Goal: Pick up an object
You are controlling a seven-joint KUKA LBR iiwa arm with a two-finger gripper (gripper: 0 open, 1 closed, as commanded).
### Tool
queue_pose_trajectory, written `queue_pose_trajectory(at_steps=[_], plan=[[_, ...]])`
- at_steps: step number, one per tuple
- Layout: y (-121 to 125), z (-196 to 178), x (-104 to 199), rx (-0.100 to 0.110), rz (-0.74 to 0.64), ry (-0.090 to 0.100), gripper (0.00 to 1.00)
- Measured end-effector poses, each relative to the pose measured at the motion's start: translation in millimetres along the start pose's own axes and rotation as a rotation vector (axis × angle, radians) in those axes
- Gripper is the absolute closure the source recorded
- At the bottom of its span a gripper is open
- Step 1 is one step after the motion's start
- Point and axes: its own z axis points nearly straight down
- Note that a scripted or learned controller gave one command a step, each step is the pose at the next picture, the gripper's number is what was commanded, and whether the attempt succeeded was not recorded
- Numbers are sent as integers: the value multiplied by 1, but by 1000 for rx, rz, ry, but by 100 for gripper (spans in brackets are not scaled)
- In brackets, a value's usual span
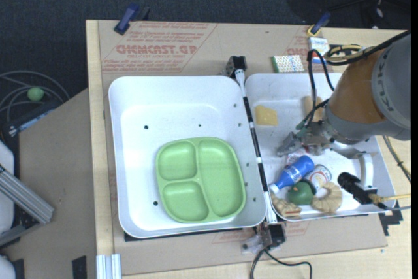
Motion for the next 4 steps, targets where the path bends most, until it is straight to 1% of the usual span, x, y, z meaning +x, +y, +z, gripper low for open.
queue_pose_trajectory(at_steps=[1,2,3,4], plan=[[-18,0,15,3,0,2,0],[-27,0,23,2,1,2,0],[17,0,-9,0,0,0,0],[17,-10,-9,-2,0,-1,100]])
